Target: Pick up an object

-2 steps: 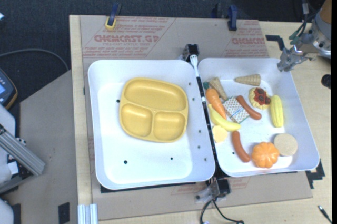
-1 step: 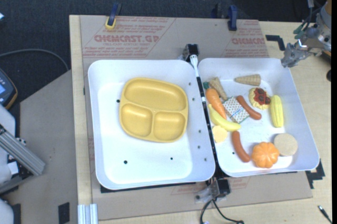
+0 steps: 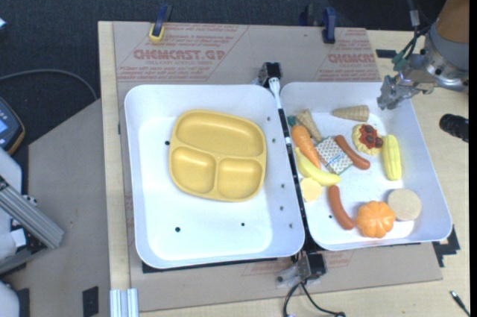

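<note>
Your gripper [image 3: 389, 95] hung above the cone [image 3: 351, 113], probably lining up a pick; jaws' state couldn't be told, nothing visibly gripped.

My arm [image 3: 455, 24] reaches in from the right edge of the view, near the top. The orange band sits highest, close to the upper right corner, and the grey wrist [image 3: 440, 66] bends down and to the left below it. A dark cable runs down along the wrist. My claw [image 3: 390, 97] hangs at the end of the wrist, pointing down and slightly left, over the far right corner of the right-hand bin [image 3: 432, 189]. It looks small and grey from here, and its tips are too blurred to read. Nothing shows between them.
</note>
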Action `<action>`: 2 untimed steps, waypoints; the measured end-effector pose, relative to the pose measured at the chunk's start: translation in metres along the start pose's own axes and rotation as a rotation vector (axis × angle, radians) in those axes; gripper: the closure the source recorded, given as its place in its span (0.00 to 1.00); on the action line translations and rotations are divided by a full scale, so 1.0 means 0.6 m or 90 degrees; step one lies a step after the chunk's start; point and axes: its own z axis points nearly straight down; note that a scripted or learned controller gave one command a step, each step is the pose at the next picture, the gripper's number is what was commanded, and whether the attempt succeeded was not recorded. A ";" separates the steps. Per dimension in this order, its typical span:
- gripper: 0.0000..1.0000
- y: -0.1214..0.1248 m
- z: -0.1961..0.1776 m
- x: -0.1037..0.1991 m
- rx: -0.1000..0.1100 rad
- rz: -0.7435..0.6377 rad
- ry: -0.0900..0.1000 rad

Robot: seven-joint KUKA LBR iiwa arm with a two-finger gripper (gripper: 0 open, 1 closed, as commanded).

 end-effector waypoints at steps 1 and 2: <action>1.00 -0.031 0.010 0.078 0.001 -0.001 0.000; 1.00 -0.068 -0.029 0.158 -0.001 -0.001 0.000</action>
